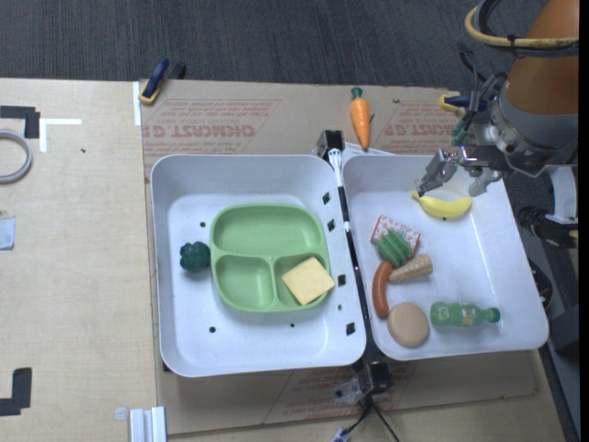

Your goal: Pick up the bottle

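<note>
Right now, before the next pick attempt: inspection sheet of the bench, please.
Surface: two white bins, left bin and right bin, on cardboard.
Job's things: green bottle lying on its side near the right bin's front edge, beside a round bun.
Clutter: banana, sausage, green vegetable on a cracker; green tray holding a yellow slice, and broccoli in the left bin; carrot outside the bins.
Gripper: gripper above the banana, far from the bottle, holding nothing visible.
Cables: yellow-black hose loop on the arm.
Surroundings: dark floor beyond the bench.
</note>
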`<state>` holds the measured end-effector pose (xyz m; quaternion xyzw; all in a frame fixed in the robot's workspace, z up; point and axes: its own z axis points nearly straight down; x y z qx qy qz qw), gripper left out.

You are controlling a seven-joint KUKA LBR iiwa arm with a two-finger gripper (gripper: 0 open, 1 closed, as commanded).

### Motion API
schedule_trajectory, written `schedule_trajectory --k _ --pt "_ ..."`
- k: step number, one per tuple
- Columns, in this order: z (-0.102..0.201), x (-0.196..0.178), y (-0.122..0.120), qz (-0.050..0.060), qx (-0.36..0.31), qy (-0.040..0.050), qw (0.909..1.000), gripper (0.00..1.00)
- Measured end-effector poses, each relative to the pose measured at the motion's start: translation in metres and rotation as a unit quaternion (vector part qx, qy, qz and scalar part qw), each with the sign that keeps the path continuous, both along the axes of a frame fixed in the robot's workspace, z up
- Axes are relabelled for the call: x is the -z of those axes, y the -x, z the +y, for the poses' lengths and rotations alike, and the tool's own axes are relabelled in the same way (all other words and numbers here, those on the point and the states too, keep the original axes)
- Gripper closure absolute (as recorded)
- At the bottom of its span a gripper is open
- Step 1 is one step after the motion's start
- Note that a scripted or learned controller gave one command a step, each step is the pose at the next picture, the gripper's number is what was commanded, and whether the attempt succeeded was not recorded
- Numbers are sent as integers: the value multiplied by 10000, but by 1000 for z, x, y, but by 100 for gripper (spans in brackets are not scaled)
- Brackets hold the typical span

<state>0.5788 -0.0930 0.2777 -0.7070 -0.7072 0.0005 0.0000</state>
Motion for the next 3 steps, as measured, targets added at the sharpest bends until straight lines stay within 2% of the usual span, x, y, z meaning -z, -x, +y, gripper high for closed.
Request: schedule_trajectory --k 1,2,3 --pt "-1 -9 0 -4 2 6 10000 100" --pt "-25 -40 80 4 -328 -2 9995 100" --pt "-106 -42 101 -9 -1110 5 9938 100"
